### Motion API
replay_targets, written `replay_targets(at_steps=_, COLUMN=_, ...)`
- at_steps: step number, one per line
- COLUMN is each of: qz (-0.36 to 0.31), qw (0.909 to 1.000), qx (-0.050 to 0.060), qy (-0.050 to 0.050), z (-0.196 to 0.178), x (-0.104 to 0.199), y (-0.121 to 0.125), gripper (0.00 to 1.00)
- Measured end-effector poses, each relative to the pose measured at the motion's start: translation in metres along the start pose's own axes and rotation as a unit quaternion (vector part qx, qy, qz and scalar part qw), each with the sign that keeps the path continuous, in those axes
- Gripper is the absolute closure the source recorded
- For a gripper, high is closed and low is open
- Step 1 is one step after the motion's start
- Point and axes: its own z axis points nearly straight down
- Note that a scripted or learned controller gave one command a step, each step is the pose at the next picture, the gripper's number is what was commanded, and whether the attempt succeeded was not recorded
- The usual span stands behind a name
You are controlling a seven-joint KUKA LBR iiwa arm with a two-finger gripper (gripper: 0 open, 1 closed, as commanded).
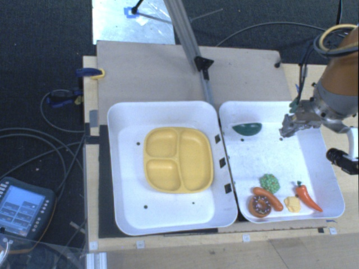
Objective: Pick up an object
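The right bin (263, 156) holds a dark green bowl-shaped piece (247, 129) near its back wall. Along its front lie a green broccoli (270, 182), a red sausage (268, 198), a brown donut (260, 206), a small yellow piece (292, 204) and an orange carrot (307, 197). My gripper (293, 125) hangs over the back right part of this bin, to the right of the green bowl piece and well behind the front cluster. Nothing shows between its fingers.
The left bin (129, 167) bears a yellow divided plate (178, 159). A grey pole (185, 32) slants down to the seam between the bins at the back. Cables and a teach pendant (22, 206) lie on the floor at the left.
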Motion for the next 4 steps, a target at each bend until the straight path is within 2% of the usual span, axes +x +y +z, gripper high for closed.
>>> replay_targets(at_steps=1, qz=0.0, qw=1.0, qx=0.0, qy=0.0, z=-0.034, x=0.0, y=0.002, gripper=1.0)
replay_targets(at_steps=2, qz=-0.003, qw=1.0, qx=0.001, qy=0.001, z=-0.034, x=0.051, y=0.031, gripper=1.0)
replay_targets(at_steps=3, qz=-0.003, qw=1.0, qx=0.002, qy=0.002, z=-0.031, x=0.107, y=0.04, gripper=1.0)
replay_targets(at_steps=4, qz=-0.003, qw=1.0, qx=0.001, qy=0.002, z=-0.033, x=0.16, y=0.064, gripper=1.0)
